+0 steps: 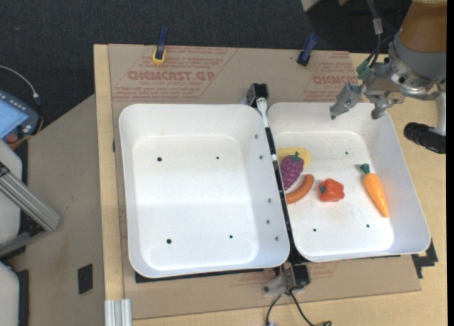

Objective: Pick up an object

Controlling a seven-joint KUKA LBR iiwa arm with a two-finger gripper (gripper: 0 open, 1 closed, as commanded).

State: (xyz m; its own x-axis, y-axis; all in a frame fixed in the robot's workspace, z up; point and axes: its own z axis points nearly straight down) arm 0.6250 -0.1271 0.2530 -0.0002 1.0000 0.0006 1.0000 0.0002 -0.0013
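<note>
Several toy foods lie in the right bin [397,229]: an orange carrot [374,191] with a green top near the right wall, a red pepper [330,190] in the middle, an orange-brown sausage [299,189] beside it, and purple grapes [291,169] on a yellow piece [301,154] by the left wall. My gripper [362,103] hangs above the far edge of the right bin, open, with nothing between its fingers. It is well above and behind the foods.
The left bin [191,190] stands beside the right one on a cardboard-covered bench. Blue and yellow clamps [161,47] hold the board's far edge. A black clip [257,93] sits where the bins meet at the back.
</note>
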